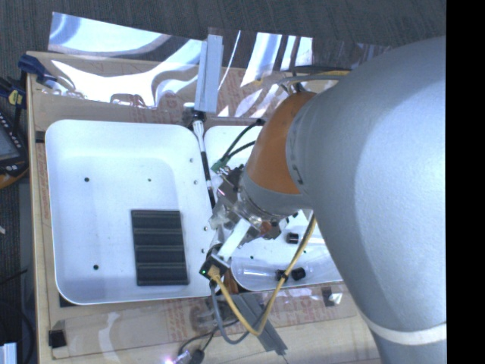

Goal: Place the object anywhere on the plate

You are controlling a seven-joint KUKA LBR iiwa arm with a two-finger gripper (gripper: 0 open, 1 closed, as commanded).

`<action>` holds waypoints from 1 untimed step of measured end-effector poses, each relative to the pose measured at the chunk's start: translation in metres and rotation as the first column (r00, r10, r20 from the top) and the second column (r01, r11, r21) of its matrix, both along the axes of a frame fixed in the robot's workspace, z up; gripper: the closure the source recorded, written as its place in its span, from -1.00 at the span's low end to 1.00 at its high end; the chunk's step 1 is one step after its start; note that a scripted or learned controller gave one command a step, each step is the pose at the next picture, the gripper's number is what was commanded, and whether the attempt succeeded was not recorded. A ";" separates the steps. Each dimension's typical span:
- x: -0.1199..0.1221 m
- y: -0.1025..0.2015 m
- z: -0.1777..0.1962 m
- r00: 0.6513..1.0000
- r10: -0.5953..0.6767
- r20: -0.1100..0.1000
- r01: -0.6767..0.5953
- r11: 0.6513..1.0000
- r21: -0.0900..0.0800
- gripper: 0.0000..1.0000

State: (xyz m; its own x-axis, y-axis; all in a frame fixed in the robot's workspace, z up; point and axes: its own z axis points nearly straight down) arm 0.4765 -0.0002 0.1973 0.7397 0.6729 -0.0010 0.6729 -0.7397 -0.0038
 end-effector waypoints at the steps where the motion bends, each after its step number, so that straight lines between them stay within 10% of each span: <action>1: 0.043 0.113 -0.004 0.978 -0.208 -0.004 0.208 0.978 -0.003 1.00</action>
State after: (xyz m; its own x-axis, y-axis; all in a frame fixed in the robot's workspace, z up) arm 0.5193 0.1128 0.1933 0.8635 0.5044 -0.0057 0.5044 -0.8635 -0.0046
